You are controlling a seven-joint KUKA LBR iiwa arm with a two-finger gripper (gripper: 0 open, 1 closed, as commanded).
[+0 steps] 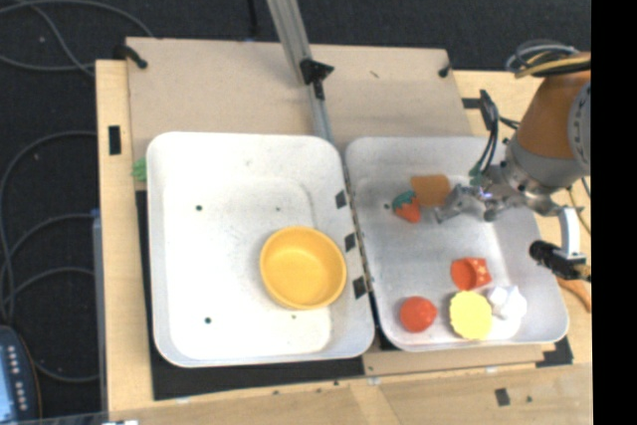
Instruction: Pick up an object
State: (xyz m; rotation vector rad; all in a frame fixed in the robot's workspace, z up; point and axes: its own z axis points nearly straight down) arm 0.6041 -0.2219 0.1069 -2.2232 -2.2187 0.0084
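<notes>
Yellow bowl (pixel 303 267) sits in the left bin (pixel 199 174). Right of it, the pincer (pixel 460 204) hovers beside a brown block (pixel 430 187); its opening cannot be told.

End effector (pixel 460 204) hovers beside brown block (pixel 431 188) in right bin (pixel 398 259).

A single camera sat fixed above the bench (pixel 239 85) and looked down on it at a slant, from far enough to take in both white bins and the dark floor around. The left bin (pixel 199 174) lay near the frame's middle, the right bin (pixel 398 164) beside it toward the right. The bench's far edge ran along the top of the frame, its near edge along the bottom. The arm (pixel 552 129) entered from the right.
</notes>
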